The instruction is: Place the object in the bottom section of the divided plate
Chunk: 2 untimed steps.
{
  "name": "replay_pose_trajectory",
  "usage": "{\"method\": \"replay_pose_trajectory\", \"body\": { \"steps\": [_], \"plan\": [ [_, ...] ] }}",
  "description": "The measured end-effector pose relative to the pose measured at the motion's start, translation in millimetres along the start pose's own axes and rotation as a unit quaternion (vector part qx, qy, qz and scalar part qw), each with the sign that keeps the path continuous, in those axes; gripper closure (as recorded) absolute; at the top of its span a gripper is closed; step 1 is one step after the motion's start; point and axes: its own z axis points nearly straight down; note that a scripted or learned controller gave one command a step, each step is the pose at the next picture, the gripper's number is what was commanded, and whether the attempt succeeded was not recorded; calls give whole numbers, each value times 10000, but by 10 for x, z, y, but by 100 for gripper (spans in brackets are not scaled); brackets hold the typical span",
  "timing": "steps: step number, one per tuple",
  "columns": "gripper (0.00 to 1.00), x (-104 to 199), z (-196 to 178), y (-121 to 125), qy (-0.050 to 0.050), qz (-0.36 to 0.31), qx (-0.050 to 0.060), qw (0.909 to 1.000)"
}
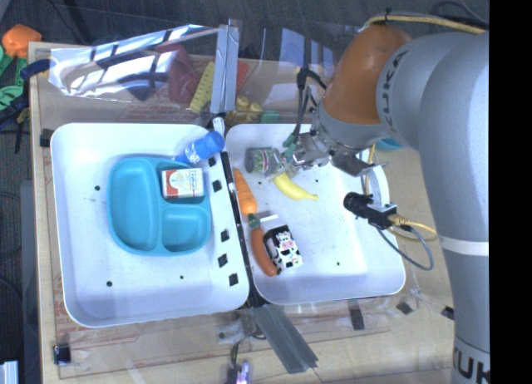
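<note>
Pincer [293, 158]: low in the right bin [366, 270], just above the banana; grip state cannot tell.
Banana [296, 189]: on the right bin's floor, beside the can [259, 160].
Carrot [245, 194]: along the right bin's left wall.
Cow toy [284, 249]: near the bin's front, against a sausage [263, 256].
Plate [141, 208]: blue, in the left bin [79, 291]; carton [182, 183] in its top-right section.
Bottle [202, 147]: just beyond the plate.

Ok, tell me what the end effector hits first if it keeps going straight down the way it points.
Most likely the banana, which lies just below the end effector on the floor of the right bin. The can sits close beside it, and depth is hard to judge from this slanted view.
</note>
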Motion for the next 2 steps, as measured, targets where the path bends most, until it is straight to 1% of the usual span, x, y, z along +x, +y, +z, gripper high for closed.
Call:
{"method": "replay_pose_trajectory", "body": {
  "steps": [1, 2],
  "plan": [
    [100, 796, -68, -250, 0, 68, 15, 10000],
    [100, 1831, -62, -167, -3, 365, 19, 9993]
  ]
}}
